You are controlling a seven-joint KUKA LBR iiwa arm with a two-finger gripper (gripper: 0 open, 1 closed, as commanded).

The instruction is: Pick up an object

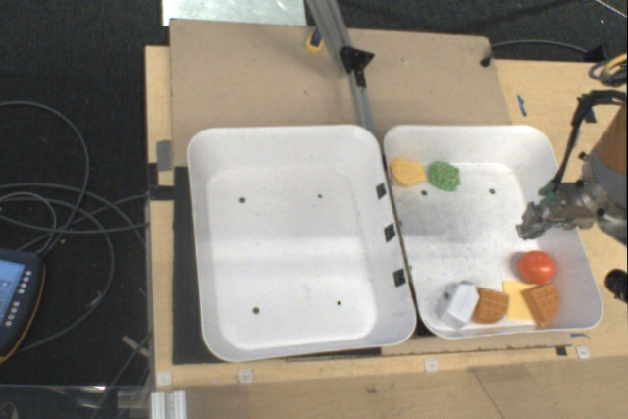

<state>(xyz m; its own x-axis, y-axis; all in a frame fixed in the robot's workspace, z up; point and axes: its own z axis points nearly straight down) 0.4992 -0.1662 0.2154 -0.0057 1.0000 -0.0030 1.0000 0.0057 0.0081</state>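
Claw (535,219), grip state unclear, above round red tomato (536,266), no evident long axis.

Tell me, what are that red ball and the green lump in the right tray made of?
Red ball: probably smooth plastic, judging by a faint shine, like a toy tomato. Green lump: bumpy and matte, perhaps plastic or foam; too small to tell. Right tray: white, likely plastic.
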